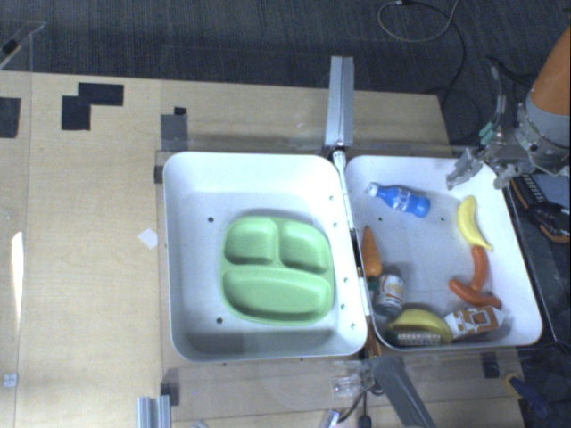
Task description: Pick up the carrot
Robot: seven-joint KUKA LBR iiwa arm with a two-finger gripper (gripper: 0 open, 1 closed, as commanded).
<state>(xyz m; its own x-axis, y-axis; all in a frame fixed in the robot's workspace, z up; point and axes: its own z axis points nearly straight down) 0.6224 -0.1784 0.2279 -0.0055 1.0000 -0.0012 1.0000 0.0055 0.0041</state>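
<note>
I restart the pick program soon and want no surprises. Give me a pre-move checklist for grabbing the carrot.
1. Carrot visible in the right bin: ok.
2. It lies against the left wall: not ok, tight for fingers.
3. Can sits just below the carrot's end: not ok, crowding.
4. Gripper above the bin's upper right corner, away from carrot: ok.
5. Gripper carries nothing: ok.
6. Blue bottle apart from carrot: ok.

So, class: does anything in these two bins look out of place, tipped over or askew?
Mostly the carrot: it lies jammed along the right bin's left wall rather than flat in the open. The blue bottle lies on its side. The green tray sits squarely in the left bin.
</note>
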